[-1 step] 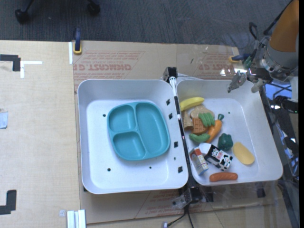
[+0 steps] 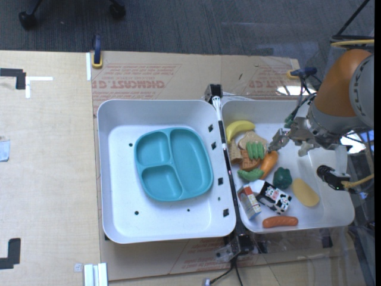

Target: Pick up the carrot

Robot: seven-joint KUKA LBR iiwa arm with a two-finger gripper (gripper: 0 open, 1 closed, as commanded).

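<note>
The orange carrot [image 2: 269, 161] lies tilted in the right bin [image 2: 333, 219], its upper end against a green toy [image 2: 256, 151] on a slice of bread [image 2: 245, 143]. My gripper [image 2: 290, 145] hangs just to the right of and above the carrot, with the grey arm and its orange band behind it at the right. Its fingers stand open and nothing is between them. The left fingertip [image 2: 277, 140] is close to the carrot's upper end; whether it touches cannot be told.
Around the carrot lie a banana [image 2: 239, 127], a dark green vegetable [image 2: 281, 176], a pale yellow piece [image 2: 305, 192], a red sausage [image 2: 280, 221], a black-and-white toy [image 2: 275, 198] and a small can [image 2: 249, 202]. The left bin [image 2: 113, 207] holds a teal divided plate [image 2: 174, 164].
</note>
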